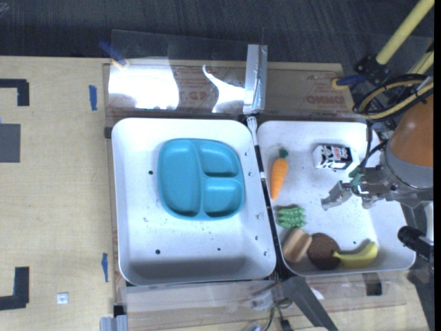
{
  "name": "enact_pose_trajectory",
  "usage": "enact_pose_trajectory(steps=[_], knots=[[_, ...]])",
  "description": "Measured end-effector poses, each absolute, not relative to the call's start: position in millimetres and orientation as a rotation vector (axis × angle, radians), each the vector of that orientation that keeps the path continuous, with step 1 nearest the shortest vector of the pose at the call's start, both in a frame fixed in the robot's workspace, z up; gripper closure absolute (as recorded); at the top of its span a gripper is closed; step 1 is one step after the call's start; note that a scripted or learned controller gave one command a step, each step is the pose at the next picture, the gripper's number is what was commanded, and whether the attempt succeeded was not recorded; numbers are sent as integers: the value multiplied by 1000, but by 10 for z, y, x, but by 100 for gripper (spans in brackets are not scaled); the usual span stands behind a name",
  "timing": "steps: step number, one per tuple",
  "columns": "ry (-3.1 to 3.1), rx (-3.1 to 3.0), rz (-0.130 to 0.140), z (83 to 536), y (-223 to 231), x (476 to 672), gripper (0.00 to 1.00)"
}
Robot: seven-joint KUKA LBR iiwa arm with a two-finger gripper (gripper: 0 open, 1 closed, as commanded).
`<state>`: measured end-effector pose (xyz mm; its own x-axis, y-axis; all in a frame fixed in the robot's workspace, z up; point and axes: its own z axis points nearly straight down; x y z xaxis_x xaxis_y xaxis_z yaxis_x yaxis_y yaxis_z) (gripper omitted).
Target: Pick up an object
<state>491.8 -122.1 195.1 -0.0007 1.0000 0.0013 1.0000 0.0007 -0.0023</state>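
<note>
The right bin (310, 131) holds an orange toy carrot (278, 175), a small black-and-white carton (332, 156), a green leafy toy (291, 216), a tan bread piece (295, 244), a brown round toy (322, 249) and a yellow banana (358, 254). My gripper (337, 194) hangs over the middle of this bin, right of the carrot and below the carton. Its fingers look slightly apart, with nothing between them.
The left bin (131, 205) carries a blue divided plate (201, 178). A clear plastic wall (179, 81) and a metal post (254, 78) stand behind the bins. Cables and a yellow pole (406, 26) crowd the upper right.
</note>
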Motion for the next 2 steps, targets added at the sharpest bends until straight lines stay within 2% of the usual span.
enact_pose_trajectory(steps=[1, 2], knots=[[-2106, -2331, -1, 1837, -737, 5435, 0], [-2297, -2145, -2, 1847, -302, 6186, 0]])
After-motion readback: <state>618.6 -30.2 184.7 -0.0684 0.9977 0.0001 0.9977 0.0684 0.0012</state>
